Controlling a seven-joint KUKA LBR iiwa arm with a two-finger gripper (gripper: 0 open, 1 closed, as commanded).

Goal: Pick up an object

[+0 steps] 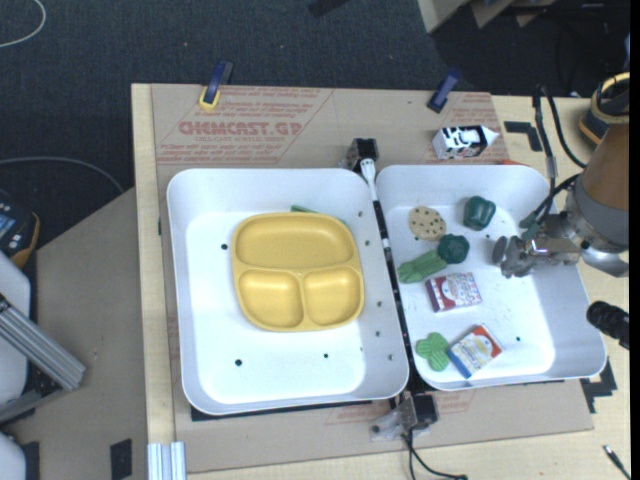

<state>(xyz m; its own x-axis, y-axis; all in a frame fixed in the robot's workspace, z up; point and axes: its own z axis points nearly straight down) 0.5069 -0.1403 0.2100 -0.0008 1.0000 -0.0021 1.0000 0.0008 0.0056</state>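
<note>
Two white bins sit side by side on the surface (pixel 150 268). The left bin (pixel 200 298) has a yellow tray (pixel 297 270) in its middle, with three hollow parts, and a bit of something green pokes out at its 12 o'clock edge. The right bin (pixel 540 338) holds the small things. At its 12 o'clock side are a round cookie (pixel 427 222) and a dark green pepper (pixel 478 211). Near the middle are a green ball-like toy (pixel 453 248) touching a long green pickle (pixel 421 266), and just under them a little red and white packet (pixel 453 291). At 6 o'clock lie a small green leafy toy (pixel 433 348) and a colorful pouch (pixel 473 350) (they sit right beside each other). The jaws (pixel 515 255) are at the bin's 3 o'clock side, over bare white floor, with nothing between them. I cannot tell if they are spread or pressed together, since they look blurry. Outside the bins, at 12 o'clock, sits a black and white carton (pixel 465 140).
</note>
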